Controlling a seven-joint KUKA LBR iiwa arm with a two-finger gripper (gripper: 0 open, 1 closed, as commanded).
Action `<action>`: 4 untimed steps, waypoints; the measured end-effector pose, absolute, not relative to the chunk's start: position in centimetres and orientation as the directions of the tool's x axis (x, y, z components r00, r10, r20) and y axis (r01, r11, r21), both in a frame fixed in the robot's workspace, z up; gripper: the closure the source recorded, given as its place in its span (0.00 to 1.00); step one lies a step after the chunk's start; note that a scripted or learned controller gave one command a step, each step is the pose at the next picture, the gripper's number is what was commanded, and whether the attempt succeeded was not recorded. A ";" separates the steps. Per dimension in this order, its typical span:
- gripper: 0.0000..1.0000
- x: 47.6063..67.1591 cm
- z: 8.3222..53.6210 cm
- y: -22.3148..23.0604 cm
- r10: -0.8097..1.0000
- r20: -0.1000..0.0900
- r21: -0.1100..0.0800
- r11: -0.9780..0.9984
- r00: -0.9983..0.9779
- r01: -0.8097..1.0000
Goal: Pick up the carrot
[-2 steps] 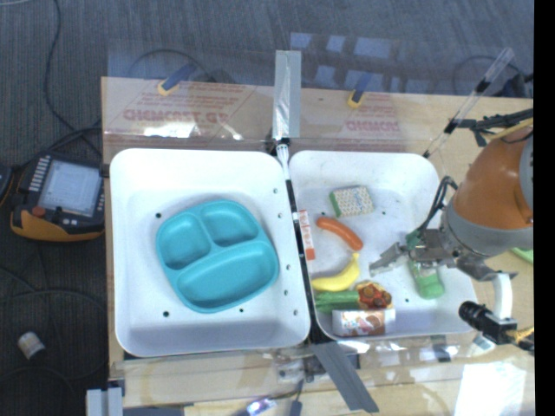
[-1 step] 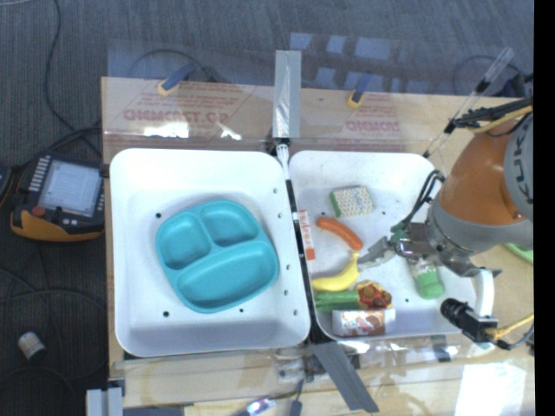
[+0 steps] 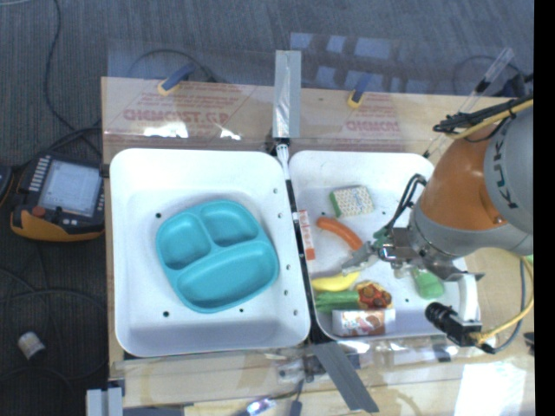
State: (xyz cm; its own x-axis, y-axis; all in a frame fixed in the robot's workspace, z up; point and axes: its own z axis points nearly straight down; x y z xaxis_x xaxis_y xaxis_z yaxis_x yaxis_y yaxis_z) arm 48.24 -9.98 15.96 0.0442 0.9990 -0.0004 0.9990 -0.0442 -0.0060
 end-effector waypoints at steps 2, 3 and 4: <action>0.00 48.3 16.2 -12.7 1.000 0.001 -0.005 -0.019 0.019 1.000; 0.00 48.3 16.2 -9.5 0.996 0.001 -0.006 -0.089 0.089 0.996; 0.00 48.2 15.6 -15.9 0.998 -0.002 -0.005 -0.055 0.055 0.998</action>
State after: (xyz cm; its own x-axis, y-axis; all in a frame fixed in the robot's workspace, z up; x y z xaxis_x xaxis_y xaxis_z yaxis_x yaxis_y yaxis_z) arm 48.22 -15.93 15.58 0.0548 0.9985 -0.0021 0.9985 -0.0548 -0.0052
